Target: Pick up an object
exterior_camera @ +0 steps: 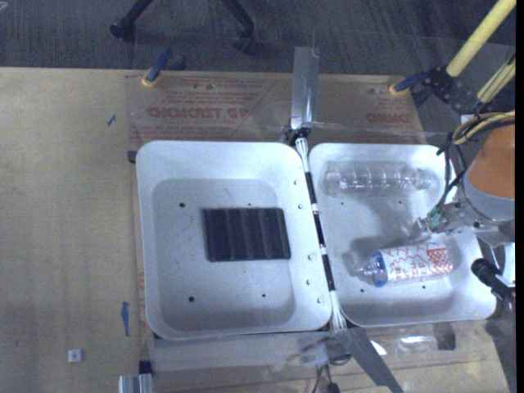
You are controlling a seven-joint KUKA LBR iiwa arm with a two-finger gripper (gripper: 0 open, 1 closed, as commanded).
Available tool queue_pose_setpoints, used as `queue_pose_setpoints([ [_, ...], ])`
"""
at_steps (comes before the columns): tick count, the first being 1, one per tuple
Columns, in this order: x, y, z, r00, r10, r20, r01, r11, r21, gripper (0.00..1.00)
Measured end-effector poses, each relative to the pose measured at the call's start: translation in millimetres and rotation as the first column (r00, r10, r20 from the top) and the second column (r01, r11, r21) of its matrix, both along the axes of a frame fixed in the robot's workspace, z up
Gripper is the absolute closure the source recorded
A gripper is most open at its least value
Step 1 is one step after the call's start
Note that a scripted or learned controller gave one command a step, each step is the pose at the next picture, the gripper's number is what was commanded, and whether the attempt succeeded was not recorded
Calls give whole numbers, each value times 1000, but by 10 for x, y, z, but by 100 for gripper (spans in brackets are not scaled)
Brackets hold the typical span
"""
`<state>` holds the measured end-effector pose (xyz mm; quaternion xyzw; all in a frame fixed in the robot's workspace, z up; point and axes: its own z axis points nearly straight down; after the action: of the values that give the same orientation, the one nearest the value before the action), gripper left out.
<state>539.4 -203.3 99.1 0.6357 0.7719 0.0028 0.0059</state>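
Observation:
In the right bin (pixel 348 289) lie two bottles. A clear plastic bottle (pixel 377 178) rests on its side along the far wall. A second bottle (pixel 407 265), with a red-and-white label and a blue cap pointing left, lies near the front. My gripper (pixel 428 223) reaches in from the right edge, low over the bin, just above the labelled bottle's right half and below the clear bottle's right end. The grey wrist with the orange band (pixel 498 166) covers the bin's right rim. A dark ribbed rectangular slab (pixel 246 233) lies flat in the middle of the left bin (pixel 155 219).
A metal divider strip (pixel 318 236) runs between the two bins. Clamps (pixel 155 70) hold a clear sheet at the back of the wooden bench. Yellow-handled tools and cables (pixel 483 31) crowd the back right corner. Bare bench top (pixel 57 219) stretches to the left.

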Motion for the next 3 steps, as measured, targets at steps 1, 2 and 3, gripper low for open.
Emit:
queue_pose_setpoints([
  [1, 216, 653, 1049, 999, 45, -10, -45, 999, 2, 100],
  [2, 215, 650, 1048, 999, 45, -10, -45, 999, 2, 0],
  [3, 130, 154, -89, 963, 268, -10, -268, 963, 2, 0],
])
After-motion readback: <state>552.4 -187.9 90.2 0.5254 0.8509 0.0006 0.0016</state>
